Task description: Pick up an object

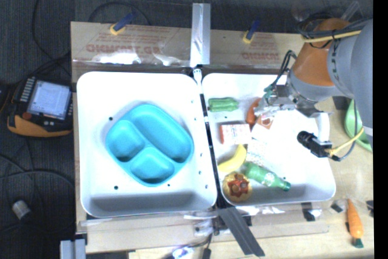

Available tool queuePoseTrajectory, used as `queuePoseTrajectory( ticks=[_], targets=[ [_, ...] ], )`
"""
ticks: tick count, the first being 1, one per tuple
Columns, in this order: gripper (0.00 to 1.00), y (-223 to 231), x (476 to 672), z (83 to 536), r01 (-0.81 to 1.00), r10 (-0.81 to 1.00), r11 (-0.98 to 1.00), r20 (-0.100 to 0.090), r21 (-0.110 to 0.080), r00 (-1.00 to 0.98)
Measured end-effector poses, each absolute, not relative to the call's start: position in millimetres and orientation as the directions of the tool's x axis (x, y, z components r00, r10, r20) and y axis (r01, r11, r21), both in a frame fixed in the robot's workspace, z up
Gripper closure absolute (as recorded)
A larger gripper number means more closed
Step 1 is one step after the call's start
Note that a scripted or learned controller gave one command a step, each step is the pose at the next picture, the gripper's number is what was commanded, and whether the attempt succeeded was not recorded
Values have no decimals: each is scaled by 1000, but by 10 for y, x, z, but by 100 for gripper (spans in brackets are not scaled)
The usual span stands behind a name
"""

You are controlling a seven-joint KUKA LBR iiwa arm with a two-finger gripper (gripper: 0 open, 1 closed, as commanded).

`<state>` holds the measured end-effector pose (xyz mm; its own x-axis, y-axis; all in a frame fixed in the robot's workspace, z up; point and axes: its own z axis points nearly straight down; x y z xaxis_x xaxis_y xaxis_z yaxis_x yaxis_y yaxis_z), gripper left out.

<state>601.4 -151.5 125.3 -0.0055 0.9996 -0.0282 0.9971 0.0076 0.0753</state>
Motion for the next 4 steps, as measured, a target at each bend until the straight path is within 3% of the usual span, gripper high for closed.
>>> queuePoseTrajectory(
  ticks=[1,2,3,4],
  targets=[
    [0,-1507,6010,1244,997,1000,9,-27,73,-7],
    [0,-1338,6199,1099,998,999,-29,-24,48,30],
    [0,-1672,6219,1097,982,983,182,-19,44,-181],
    [0,-1485,6231,1096,977,978,209,-34,46,-208]
  ],
)
